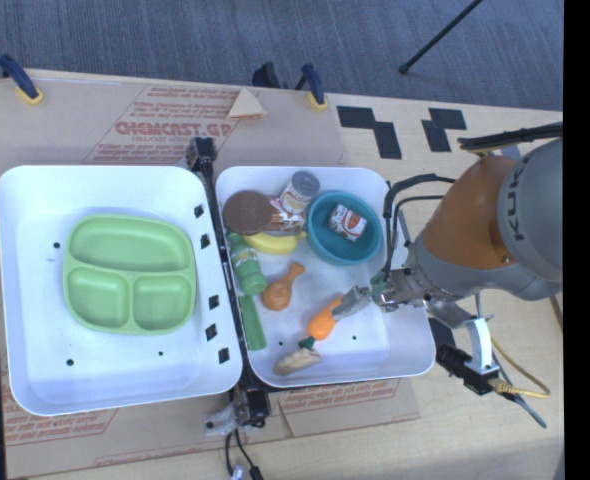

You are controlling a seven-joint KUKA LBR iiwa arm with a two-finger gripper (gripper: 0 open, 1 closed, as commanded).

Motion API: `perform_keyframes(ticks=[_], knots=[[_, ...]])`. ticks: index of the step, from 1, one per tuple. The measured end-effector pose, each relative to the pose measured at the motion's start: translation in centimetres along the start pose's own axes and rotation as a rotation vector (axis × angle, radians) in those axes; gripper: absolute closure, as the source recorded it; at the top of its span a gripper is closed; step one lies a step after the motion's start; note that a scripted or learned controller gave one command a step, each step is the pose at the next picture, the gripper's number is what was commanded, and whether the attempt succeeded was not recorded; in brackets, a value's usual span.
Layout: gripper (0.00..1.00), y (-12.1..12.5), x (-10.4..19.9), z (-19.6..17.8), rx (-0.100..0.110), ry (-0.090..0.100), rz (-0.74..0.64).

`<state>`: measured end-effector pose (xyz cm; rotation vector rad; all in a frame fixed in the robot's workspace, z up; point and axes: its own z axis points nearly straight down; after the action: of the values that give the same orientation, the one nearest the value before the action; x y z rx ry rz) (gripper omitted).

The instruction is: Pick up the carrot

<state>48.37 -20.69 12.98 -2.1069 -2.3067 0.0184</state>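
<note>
Orange carrot [321,324] in right bin [407,353] w/ teal bowl [343,230], banana [273,242].

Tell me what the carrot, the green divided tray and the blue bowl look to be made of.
Carrot: likely molded toy plastic, uniform orange, smooth. Green divided tray: probably plastic, matte, one even pale green with soft molded ridges. Blue bowl: plastic or possibly glazed ware, smooth teal; sheen too faint to settle.
</note>
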Motion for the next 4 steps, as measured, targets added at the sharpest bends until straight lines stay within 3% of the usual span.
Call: perform_keyframes(ticks=[1,2,3,4], knots=[[0.00,0.8,2.5,2.5,-0.053,-0.021,-0.071],[1.00,-0.3,2.8,2.9,-0.010,-0.006,-0.090],[0.00,-0.3,2.8,2.9,-0.010,-0.006,-0.089],[0.00,-0.7,0.2,3.9,-0.010,-0.005,-0.516]])
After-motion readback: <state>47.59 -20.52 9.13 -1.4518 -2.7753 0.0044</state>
